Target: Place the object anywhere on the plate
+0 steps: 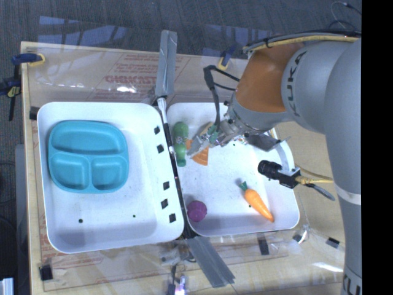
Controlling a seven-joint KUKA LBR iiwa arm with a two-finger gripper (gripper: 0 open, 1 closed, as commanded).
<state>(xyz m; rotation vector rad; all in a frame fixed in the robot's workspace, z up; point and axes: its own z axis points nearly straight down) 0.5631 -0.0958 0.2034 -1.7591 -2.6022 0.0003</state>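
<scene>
Item: one grey arm with orange band, reaching in from the right, its gripper (212,135) low over the upper left part of the right bin (279,223); whether the fingers are wide, narrow or holding anything cannot be told, since the wrist hides them. Item: orange wedge-shaped piece (201,158), just below the gripper, beside a green vegetable (180,141) that lies along the divider wall; either is judged the likely pick, given where the gripper hangs. Item: carrot (258,203), lower right of the same bin, well apart from the gripper. Item: purple ball (197,211), near the bin's lower left corner. Item: blue plate (88,155) with three compartments, in the left bin (123,226), nothing on it, so the placing is judged not yet done. Surface: tabletop (92,72) under clear sheeting, printed cardboard beneath, clamps at the left edge. Surroundings: dark carpeted floor (92,5) beyond the bench.
</scene>
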